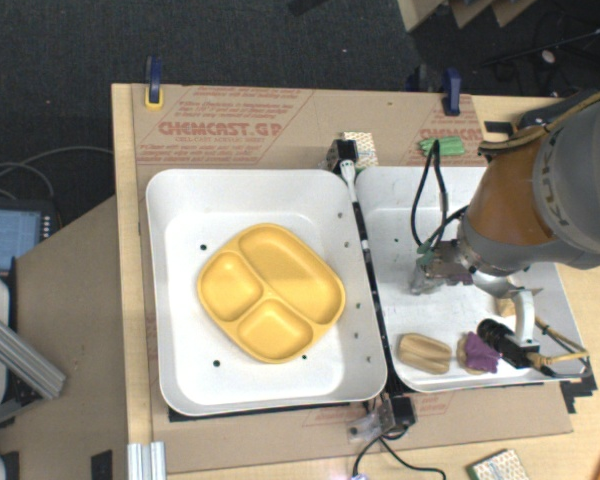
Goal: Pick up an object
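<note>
The tool (423, 276) hung low over the middle of the right bin (395, 218), with the arm reaching in from the right; whether it was open or closed could not be told, and nothing was seen in its grasp. A tan block (424, 352) and a purple lump (477, 353) lay near each other along that bin's near edge, apart from the tool. A yellow divided plate (270, 291) sat in the left bin (170, 268) on the desk (230, 128).
</note>
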Controlling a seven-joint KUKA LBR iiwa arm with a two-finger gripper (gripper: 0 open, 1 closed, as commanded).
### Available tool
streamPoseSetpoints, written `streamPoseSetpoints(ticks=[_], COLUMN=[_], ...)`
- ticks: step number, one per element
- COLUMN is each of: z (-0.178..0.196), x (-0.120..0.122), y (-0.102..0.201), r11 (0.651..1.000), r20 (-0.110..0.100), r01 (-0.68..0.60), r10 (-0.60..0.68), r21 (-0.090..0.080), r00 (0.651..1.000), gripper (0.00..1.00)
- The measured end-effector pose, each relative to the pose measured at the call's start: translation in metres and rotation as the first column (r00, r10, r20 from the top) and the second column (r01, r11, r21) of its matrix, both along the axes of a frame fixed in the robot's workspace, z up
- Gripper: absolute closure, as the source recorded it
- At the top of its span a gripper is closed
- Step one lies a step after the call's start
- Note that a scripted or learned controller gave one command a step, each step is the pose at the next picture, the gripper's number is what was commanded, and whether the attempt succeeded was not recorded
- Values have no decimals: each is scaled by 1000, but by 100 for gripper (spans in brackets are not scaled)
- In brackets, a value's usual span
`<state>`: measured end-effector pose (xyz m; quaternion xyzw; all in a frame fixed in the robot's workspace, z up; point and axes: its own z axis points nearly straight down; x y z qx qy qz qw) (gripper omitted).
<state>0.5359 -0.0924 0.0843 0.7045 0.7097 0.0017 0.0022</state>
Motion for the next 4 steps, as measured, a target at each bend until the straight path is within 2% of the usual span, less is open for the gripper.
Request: streamPoseSetpoints(ticks=[1, 2, 3, 4], z=[1, 1, 0, 1], x=[-3, -58, -19, 28], y=[-4, -104, -68, -103], r11=[1000, 1000, 1000, 1000], r20=[-3, -8, -1, 1], r01=[7, 12, 3, 6], r10=[-7, -12, -3, -6], r21=[0, 8, -1, -4], r00=[1000, 1000, 1000, 1000], gripper=[0, 0, 0, 0])
